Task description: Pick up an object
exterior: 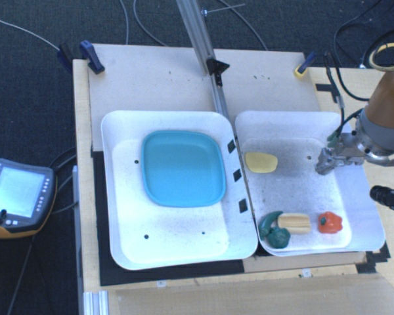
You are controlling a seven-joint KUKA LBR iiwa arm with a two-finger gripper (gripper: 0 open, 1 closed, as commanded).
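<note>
camera view: bench (151, 77) with two shallow white bins side by side, landmark = right bin (361, 195). arm (384, 113) comes in over the right bin's right rim, grey with an orange-brown section at top, gripper (323, 165) pointing left and hanging over the upper right part of the right bin's floor. fingers are small and blurred against the speckled floor, can't tell if they're apart or together; nothing visible between them. objects in the right bin: yellow piece (261, 162) near its left wall, upper half, well apart from the gripper. along the right bin's front edge a row of three: green item (274, 231) in the front left corner, tan block (294, 223) just beside it and looks to be touching it, red item (329, 222) with a small green top a little further right, apart from the block. all three sit well below the gripper. left bin (118, 195) butts against the right bin's left wall and holds a blue plate (184, 168) lying flat, nearer its back than its front. a metal rail (200, 38) runs from the top of frame down to the seam at the right bin's left wall. blue clamp (92, 56) on the bench's back left corner, far from the right bin; yellow clamp (305, 64) just behind the right bin's back rim. handheld pendant (16, 195) with lit screen on the dark floor, far left of both bins. cables (138, 5) on the floor behind the bench.
</note>
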